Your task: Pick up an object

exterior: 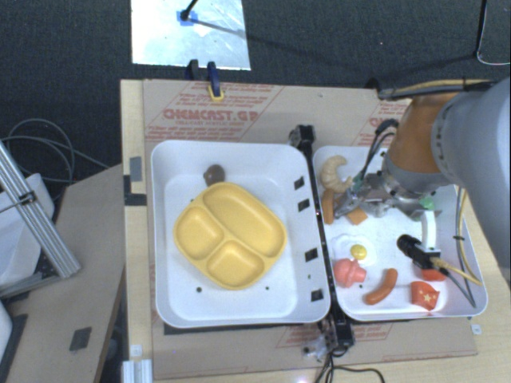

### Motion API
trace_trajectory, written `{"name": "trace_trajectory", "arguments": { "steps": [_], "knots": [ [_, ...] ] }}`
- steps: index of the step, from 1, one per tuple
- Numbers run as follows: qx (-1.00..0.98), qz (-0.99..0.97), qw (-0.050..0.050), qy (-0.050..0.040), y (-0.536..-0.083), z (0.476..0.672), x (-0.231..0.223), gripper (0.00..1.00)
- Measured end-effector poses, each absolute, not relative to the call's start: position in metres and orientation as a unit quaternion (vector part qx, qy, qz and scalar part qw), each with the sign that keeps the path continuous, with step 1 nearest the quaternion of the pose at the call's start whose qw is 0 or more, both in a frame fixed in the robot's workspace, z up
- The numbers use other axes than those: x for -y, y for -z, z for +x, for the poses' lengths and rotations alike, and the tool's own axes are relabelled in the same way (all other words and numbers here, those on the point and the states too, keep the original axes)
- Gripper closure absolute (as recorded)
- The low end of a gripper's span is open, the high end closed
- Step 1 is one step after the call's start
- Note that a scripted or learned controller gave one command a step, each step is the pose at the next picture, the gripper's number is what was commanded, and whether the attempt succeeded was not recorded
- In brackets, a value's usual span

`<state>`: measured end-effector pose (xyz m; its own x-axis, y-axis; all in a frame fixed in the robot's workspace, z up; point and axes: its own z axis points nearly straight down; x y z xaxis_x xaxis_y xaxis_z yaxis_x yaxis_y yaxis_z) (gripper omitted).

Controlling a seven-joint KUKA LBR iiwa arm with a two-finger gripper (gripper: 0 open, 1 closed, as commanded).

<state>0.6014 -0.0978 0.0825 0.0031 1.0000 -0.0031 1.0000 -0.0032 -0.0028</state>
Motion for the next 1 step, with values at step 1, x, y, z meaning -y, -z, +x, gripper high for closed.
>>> {"name": "trace_trajectory", "arguments": {
  "steps": [1],
  "knots": [
    [-0.708, 0.706, 0.002, -0.001, -0.0958, 0.6045, 0.0946, 1.0]
  ]
}}
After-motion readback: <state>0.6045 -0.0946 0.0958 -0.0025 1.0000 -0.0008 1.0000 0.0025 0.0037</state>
